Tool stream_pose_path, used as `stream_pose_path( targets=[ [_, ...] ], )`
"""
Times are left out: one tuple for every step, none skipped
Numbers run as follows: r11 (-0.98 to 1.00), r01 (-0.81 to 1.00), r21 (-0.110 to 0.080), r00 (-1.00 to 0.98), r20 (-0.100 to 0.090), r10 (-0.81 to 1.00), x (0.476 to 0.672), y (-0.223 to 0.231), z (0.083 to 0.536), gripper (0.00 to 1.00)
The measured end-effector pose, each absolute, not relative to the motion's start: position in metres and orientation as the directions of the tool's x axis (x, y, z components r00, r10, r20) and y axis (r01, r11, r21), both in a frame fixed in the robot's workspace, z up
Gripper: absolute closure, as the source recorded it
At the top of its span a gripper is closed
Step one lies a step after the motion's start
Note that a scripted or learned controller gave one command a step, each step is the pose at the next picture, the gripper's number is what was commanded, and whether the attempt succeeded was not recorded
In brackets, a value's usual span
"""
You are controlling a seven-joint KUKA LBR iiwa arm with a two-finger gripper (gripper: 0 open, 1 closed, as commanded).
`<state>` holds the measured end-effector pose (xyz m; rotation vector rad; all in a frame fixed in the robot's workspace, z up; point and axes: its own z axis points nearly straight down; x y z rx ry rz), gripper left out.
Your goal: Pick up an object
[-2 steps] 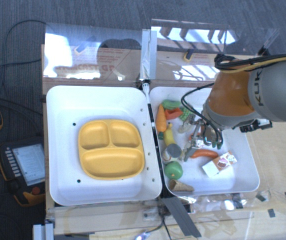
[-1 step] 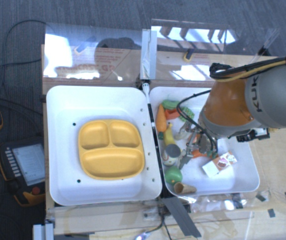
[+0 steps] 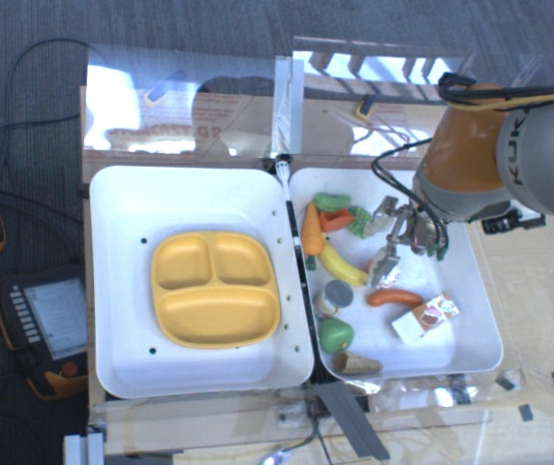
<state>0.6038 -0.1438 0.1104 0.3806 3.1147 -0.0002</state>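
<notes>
The right bin (image 3: 476,342) holds several toy foods. An orange carrot (image 3: 312,229) lies by its left wall, with a green piece (image 3: 331,201) and a red piece (image 3: 336,222) beside it. A yellow banana (image 3: 343,264) sits mid-bin, and a red sausage (image 3: 395,297) lies nearer the front. My gripper (image 3: 386,241) hangs over the middle of this bin, just right of the banana and above the sausage. Its fingers are spread, one fingertip (image 3: 384,210) towards the back and one towards the front, and nothing is between them.
A white carton (image 3: 424,318), a green lime (image 3: 335,334), a brown cone (image 3: 356,362) and a grey can (image 3: 338,294) lie at the right bin's front. The left bin (image 3: 122,201) holds a yellow divided plate (image 3: 217,287). A ridge (image 3: 296,279) separates the bins.
</notes>
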Motion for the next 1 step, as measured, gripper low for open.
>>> stream_pose_path(
  targets=[
    [0.948,0.317,-0.003,-0.948,-0.017,0.317,0.5673,-0.102,0.091,0.0]
  ],
)
